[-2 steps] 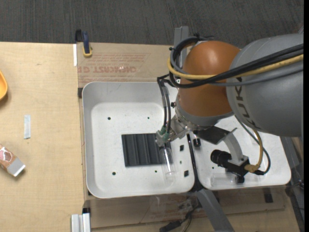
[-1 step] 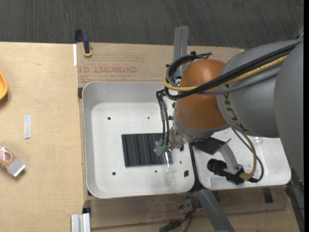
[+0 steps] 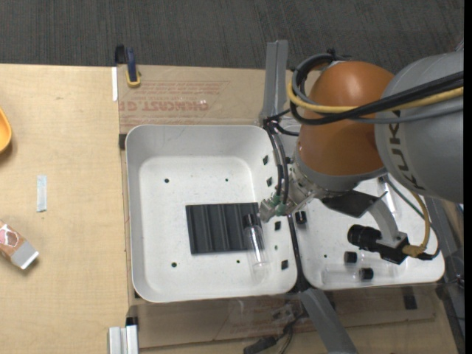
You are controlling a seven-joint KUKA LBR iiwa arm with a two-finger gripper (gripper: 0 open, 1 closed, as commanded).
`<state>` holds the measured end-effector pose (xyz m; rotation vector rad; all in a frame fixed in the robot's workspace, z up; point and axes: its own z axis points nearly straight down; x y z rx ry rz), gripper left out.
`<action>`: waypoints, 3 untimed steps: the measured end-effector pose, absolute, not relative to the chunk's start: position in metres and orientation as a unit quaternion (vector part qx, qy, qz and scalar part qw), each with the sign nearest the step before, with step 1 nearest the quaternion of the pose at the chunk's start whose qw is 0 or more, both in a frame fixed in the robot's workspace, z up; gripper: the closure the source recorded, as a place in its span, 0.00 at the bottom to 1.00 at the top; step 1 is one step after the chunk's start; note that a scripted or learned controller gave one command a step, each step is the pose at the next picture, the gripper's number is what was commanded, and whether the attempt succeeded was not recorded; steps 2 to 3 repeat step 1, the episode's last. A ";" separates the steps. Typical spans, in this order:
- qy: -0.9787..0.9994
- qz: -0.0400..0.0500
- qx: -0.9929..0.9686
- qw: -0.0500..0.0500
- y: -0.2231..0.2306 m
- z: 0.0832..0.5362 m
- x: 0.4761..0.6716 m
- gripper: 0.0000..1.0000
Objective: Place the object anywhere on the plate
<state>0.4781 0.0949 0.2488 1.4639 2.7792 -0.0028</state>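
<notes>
The grey KUKA arm (image 3: 431,102) reaches in from three o'clock, its bulky orange band (image 3: 343,124) hanging over the seam between the two white bins. Below the band the wrist turns down and toward nine o'clock, putting the gripper (image 3: 271,208) low at the three-o'clock wall of the left bin (image 3: 136,198), just above the bin floor. The wrist hides much of the gripper, so it cannot be told whether it stands open or closed, and nothing can be seen held in it.

A black ribbed plate (image 3: 217,228) lies flat near the middle of the left bin, a little toward five o'clock. The clear tube (image 3: 257,251) lies along the plate's three-o'clock edge. Its upper end appears to overlap that edge just beneath the gripper, and the rest runs toward six o'clock over bare white floor.

The right bin (image 3: 324,251) sits largely under the arm, with two small dark pieces (image 3: 346,257) near its six-o'clock wall. On the wooden bench (image 3: 66,124), at nine o'clock and well apart from the bins, lie a small pale strip (image 3: 41,194) and a red-and-white packet (image 3: 16,247).
</notes>
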 end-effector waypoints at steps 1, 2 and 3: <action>0.899 -0.002 0.437 -0.001 0.124 0.214 0.477 1.00; 0.899 -0.002 0.437 -0.001 0.124 0.214 0.477 1.00; 0.899 -0.002 0.437 -0.001 0.124 0.214 0.477 1.00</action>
